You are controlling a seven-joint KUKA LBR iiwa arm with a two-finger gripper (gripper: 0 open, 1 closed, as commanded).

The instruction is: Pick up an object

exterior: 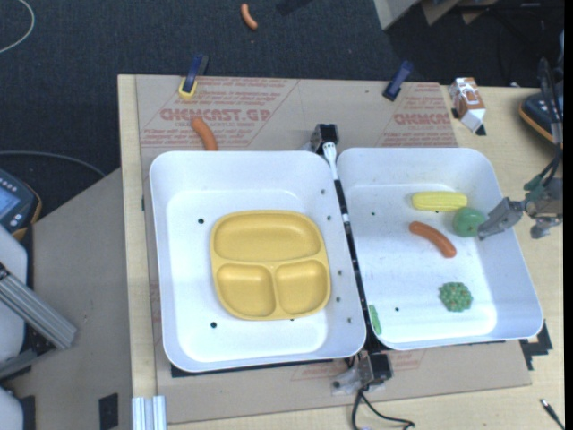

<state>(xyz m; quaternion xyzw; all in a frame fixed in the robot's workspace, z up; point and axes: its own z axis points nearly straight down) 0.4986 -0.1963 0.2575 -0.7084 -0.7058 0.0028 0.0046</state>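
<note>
In the right bin [501, 316], the gripper [495, 221], finger state impossible to tell, sits just at 3 o'clock of the green ball [466, 222], while the hot dog [433, 238] lies farther toward 8 o'clock.

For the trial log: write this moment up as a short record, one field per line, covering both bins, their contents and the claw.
left bin: holds a yellow divided plate
right bin: holds corn cob, orange sausage, green ball, broccoli
claw: at the right bin's right side, tip right beside the green ball
grasp: nothing visibly held between the fingers
outside bins: a second orange sausage on the board behind the left bin
</note>
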